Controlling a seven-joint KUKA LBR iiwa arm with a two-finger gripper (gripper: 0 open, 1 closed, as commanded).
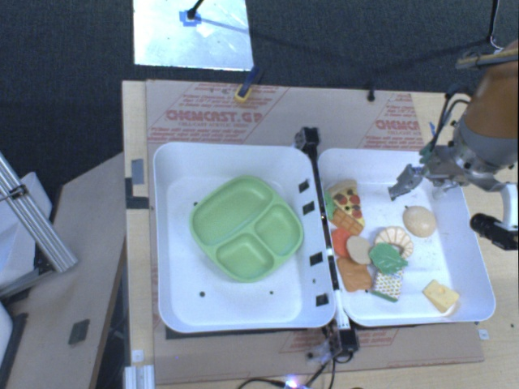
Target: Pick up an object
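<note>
One gripper [415, 178] on the grey arm w/ orange band [496, 108], reaching in from the right and hanging over the upper right part of the right bin [478, 250]. A grey finger [403, 184] angles down-left toward the bin floor; whether the fingers are apart or together can't be told from this angle. Nothing visible between them.

Closest item: a pale beige egg-shaped piece [419, 220], just below the finger tip, apart from it as far as can be seen. Left of that, near the divider btw the bins, a pizza slice toy [343, 194] touching a waffle piece [350, 211] below it. Further down a cluster: a red-orange piece [340, 242], a beige oval slice [358, 249], a tan scallop shell shape [396, 238], a green leafy piece [388, 258] lying on top of the shell's lower edge, an orange-brown piece [354, 275] and a small patterned box [388, 284] at the bottom of the cluster. A yellow cheese-like block [440, 295] sits alone in the lower right corner, well apart from the rest.

Left bin [174, 217] holds a light green divided plate [246, 228], three compartments, roughly centred. Both bins rest on a brown cardboard sheet [211, 112] w/ red print; a shiny metal sheet [192, 23] lies beyond the bench at top.
</note>
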